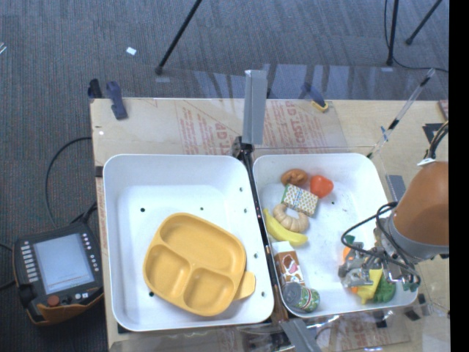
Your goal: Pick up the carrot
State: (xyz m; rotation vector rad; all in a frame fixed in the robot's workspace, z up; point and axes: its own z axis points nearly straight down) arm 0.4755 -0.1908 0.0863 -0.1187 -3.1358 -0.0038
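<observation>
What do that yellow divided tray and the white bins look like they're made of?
The yellow tray looks like moulded plastic with a matte finish: one even colour, rounded compartment walls, no sharp glare. The white bins also look like smooth plastic, with soft rounded corners and a faint sheen, though painted metal can't be ruled out.

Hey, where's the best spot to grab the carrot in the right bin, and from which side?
The carrot lies at the right bin's near right corner, largely hidden under the gripper. Its orange body beside the green top looks like the best place to grip, coming straight down from above, since the bin walls close off its sides. Its exact pose is unclear.
</observation>
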